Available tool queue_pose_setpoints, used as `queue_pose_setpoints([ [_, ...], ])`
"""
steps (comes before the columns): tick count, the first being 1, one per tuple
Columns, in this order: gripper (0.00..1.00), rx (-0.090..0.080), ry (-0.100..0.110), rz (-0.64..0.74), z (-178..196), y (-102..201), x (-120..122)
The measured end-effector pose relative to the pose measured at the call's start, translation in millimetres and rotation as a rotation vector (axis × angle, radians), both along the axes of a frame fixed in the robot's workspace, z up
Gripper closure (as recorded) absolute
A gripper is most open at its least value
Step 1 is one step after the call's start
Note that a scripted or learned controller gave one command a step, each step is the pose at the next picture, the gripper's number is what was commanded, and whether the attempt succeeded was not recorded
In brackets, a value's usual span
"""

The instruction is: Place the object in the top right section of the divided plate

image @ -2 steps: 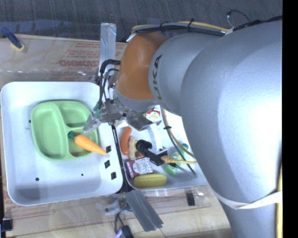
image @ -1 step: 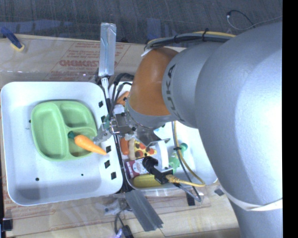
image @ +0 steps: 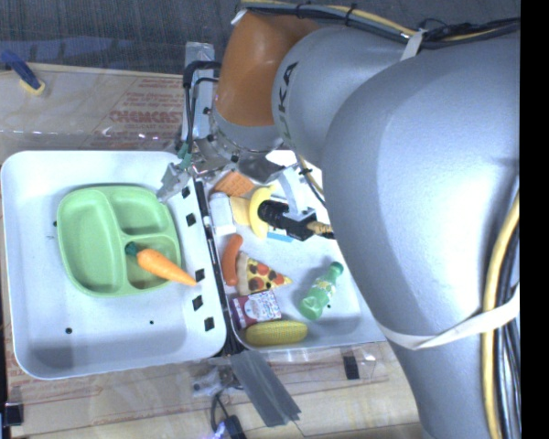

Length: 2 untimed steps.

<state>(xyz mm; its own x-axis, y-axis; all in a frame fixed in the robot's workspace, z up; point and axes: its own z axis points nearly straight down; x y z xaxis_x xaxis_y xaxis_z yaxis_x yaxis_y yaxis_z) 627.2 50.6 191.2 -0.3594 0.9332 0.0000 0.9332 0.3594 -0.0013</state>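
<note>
Masking right bin (image: pixel 352 314) (partly), arm (image: pixel 421 154), gripper (image: pixel 187 168) indistinct

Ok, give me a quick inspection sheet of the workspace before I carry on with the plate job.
Surface: left bin and right bin, both white, on a wooden bench.
Job's things: green divided plate in the left bin; carrot lies across its lower right section, tip over the rim, not in the top right section.
Clutter: right bin holds pizza slice, green bottle, corn cob, red packet.
Gripper: gripper over the wall between the bins, at their far end; any load cannot be told.
Cables: yellow and black cables along the arm.
Surroundings: blue and yellow clamp-like thing at the bench's far left corner.
</note>
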Motion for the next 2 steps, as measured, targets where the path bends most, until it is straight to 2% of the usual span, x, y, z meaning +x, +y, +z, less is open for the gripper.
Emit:
queue_pose_setpoints([
  [1,0.0,0.0,-0.003,0.322,54,-24,30],
  [2,0.0,0.001,0.001,0.536,30,-23,22],
])
